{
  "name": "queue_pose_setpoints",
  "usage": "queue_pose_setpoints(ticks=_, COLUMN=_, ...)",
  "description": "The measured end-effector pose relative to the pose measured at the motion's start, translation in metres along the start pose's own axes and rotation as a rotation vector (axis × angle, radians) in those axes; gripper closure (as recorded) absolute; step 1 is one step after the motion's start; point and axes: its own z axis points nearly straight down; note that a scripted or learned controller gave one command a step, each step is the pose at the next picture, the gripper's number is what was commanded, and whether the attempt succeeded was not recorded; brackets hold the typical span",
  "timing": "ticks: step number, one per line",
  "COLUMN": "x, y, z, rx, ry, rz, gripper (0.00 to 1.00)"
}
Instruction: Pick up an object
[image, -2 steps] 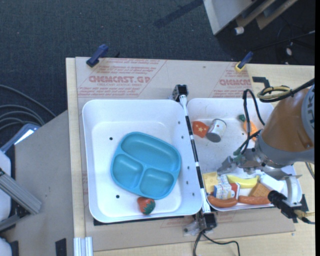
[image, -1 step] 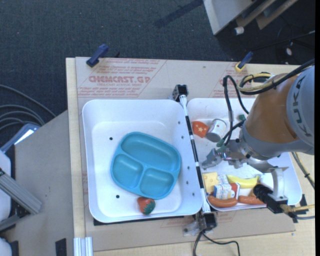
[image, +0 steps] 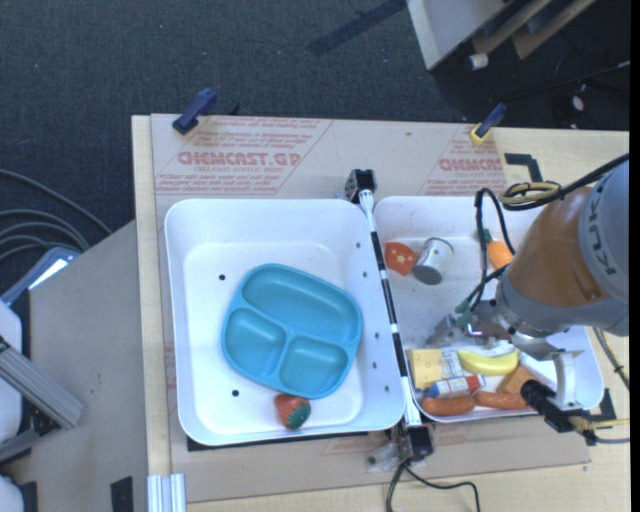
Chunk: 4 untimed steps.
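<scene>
Plastic and smooth, a blue three-part plate (image: 291, 330) lay in the left bin (image: 190, 300); a strawberry (image: 292, 410) sat just below it. Right of the plate, the other bin (image: 420, 212) held a metal cup (image: 432, 261), a curved banana (image: 488, 361), a sausage (image: 450, 404) and a yellow block (image: 426, 366). Whether the tool (image: 470, 325), above the banana, was gripping anything I could not tell.
</scene>
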Motion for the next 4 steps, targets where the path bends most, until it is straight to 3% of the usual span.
queue_pose_setpoints(ticks=1, x=0.001, y=0.0, z=-0.009, rx=0.0, ry=0.001, rz=0.0, gripper=1.0)
queue_pose_setpoints(ticks=2, x=0.001, y=0.0, z=-0.009, rx=0.0, ry=0.0, rz=0.0, gripper=0.0)
queue_pose_setpoints(ticks=3, x=0.044, y=-0.018, z=-0.1, rx=0.0, ry=0.001, rz=-0.002, gripper=0.0)
queue_pose_setpoints(ticks=4, x=-0.032, y=-0.018, z=-0.1, rx=-0.001, ry=-0.001, rz=-0.001, gripper=0.0)
